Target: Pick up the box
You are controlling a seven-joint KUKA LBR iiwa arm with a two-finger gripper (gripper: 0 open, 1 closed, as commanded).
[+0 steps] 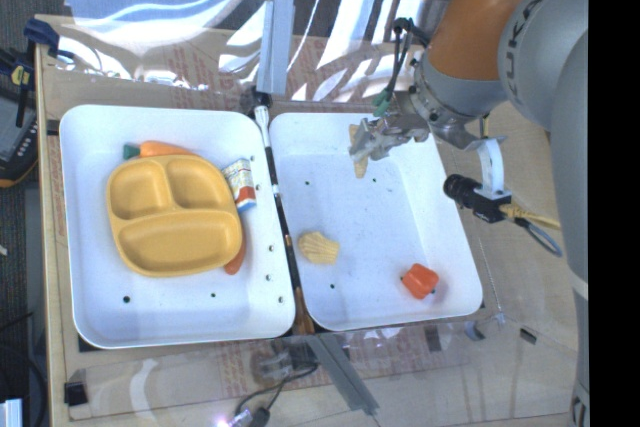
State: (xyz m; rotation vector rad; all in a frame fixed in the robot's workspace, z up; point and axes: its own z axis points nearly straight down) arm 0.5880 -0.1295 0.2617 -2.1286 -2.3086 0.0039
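Nearest the camera, well toward the front from the pincer (368, 147) and off toward the arm's side, a small orange-red piece (420, 281) lies in the front corner of the right bin (455, 245). A pale yellow, shell-shaped piece (318, 247) rests on the same bin's floor, also nearer the camera than the pincer and a little toward the left bin (85, 285); it is apart from the orange-red piece.

Across the divide between the bins, well to the side of the pincer and away from the arm, a yellow compartment tray (175, 215) takes up much of the left bin. The box (240, 185), small and white with a red label and a blue end, lies just beside the tray's edge on the pincer's side, close to the wall shared with the right bin. It is slightly nearer the camera than the pincer and clearly apart from it, with that wall between them. An orange carrot-like thing (165, 149) peeks out from behind the tray's far edge.

The pincer itself hangs over the far part of the right bin, below the grey arm (540, 25) with its orange band. A small tan bit (359, 163) shows right at its tip; I cannot tell how wide the pincer stands or whether it has hold of anything.

Beyond the pincer, shiny sheets (150, 10) stand along the bench's far edge.
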